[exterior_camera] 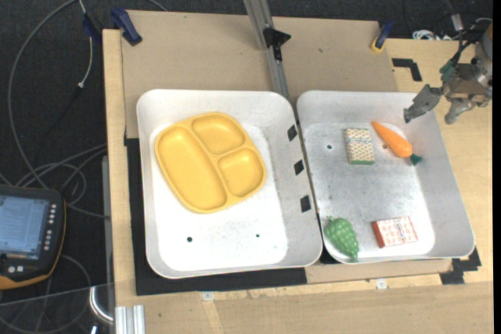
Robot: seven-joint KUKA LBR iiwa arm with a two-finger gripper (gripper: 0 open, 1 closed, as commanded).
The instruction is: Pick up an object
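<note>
**Orange carrot nearest: line up, then descend**

Orange and tapered, the toy carrot (391,138) lies in the upper right part of the right bin (446,192), slanting from upper left down to its green tip at lower right. It is the piece closest to the hand (438,107), which hangs over that bin's upper right corner with its two fingers spread apart and nothing between them. One finger (415,105) points down-left toward the carrot but is clear of it.

Judged from this, the step in hand is the approach, and the grasp has not begun. To do it well, the hand should move left and a little toward the camera until it is centred over the thick middle of the carrot, and turn so the fingers close across the narrow width, not along the length. Keeping the fingers wide on the way down matters, since a tip landing on the carrot would likely roll it away.

The patterned box (360,145) sits just left of the carrot; the descent should stay clear of it. The green object (341,237) and the red box (394,231) lie near the bin's front edge, well apart from the hand. The left bin (156,238) holds a yellow divided tray (207,162), a poor target for a narrow grip.
</note>
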